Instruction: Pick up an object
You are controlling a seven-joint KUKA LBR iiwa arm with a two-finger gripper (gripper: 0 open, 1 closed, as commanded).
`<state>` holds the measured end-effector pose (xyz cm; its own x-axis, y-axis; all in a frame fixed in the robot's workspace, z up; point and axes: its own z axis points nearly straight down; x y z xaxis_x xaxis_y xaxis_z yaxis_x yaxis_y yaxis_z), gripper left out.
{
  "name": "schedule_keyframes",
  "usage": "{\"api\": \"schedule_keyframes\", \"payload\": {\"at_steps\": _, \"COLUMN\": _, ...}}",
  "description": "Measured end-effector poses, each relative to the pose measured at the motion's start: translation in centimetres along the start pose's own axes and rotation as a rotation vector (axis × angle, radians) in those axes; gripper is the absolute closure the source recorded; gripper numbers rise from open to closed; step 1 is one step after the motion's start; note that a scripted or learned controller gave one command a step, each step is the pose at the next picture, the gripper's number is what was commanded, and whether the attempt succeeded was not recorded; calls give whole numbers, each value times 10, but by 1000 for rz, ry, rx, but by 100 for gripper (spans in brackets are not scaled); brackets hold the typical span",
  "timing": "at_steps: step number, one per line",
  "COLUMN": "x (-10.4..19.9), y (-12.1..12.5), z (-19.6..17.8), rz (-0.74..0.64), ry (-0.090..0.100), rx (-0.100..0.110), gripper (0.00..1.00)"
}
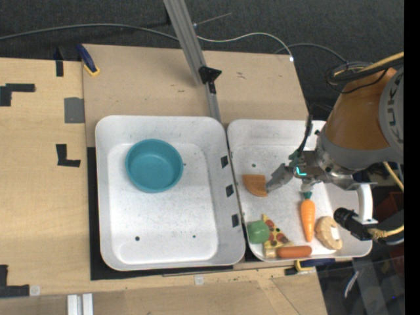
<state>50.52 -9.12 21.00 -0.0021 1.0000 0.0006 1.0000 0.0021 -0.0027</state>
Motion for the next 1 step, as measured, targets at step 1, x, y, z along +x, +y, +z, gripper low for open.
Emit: {"api": "schedule_keyframes", "payload": {"at_steps": 1, "x": -7, "y": -5, "z": 61, "rz": 2, "ry": 0, "rx": 6, "gripper": 0}}
